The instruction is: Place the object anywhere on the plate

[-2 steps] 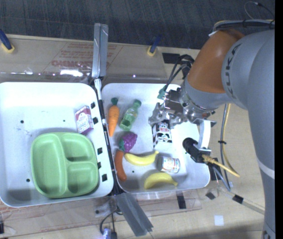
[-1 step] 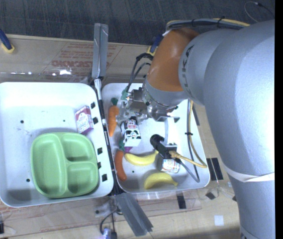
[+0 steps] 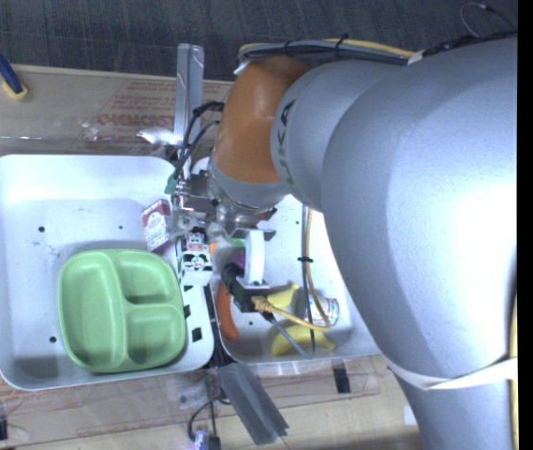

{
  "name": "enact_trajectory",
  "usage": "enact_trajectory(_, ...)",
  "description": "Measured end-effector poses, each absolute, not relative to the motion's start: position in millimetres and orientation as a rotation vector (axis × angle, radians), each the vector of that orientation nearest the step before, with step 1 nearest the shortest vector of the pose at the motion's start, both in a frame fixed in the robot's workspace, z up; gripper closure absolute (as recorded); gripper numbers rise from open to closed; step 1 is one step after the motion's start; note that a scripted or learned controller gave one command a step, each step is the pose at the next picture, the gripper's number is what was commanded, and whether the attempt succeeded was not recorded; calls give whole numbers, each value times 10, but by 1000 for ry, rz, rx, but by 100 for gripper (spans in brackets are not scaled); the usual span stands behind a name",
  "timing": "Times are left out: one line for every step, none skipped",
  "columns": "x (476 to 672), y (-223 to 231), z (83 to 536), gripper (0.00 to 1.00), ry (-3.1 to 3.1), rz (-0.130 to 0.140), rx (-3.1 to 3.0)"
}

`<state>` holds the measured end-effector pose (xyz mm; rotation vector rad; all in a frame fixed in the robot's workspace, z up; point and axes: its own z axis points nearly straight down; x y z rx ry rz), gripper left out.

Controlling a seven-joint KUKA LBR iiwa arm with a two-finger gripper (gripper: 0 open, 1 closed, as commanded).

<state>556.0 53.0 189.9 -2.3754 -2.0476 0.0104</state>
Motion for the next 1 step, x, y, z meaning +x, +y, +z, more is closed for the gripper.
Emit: enact_trajectory(5562,527,1900,0,-2047,10,-2376)
